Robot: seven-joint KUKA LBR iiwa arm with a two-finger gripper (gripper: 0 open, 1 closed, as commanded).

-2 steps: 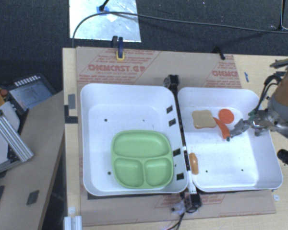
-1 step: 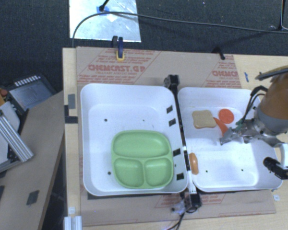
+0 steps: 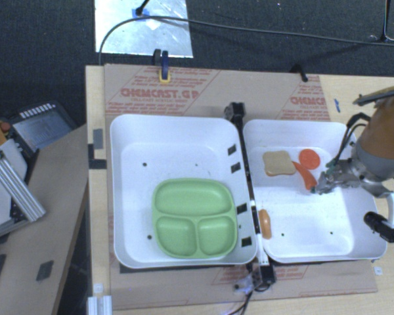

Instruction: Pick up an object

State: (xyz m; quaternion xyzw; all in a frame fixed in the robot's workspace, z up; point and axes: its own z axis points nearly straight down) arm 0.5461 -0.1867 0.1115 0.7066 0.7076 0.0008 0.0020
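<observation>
In the right bin [image 3: 315, 241] lie a tan slice of toast [image 3: 278, 163], an orange-red spoon-like piece [image 3: 307, 166] with a round head and a short handle, and a small orange carrot-like piece [image 3: 265, 223] near the bin's left wall. My gripper [image 3: 324, 185] reaches in from the right and hangs low over the bin, its tip right beside the lower end of the orange-red piece's handle. The finger tips are small and dark against the bin floor.
The left bin [image 3: 134, 143] holds a green three-compartment plate [image 3: 194, 216]. A black divider with clips [image 3: 243, 176] runs between the bins. Cardboard lies under both bins. Grey equipment stands off the bench at the left.
</observation>
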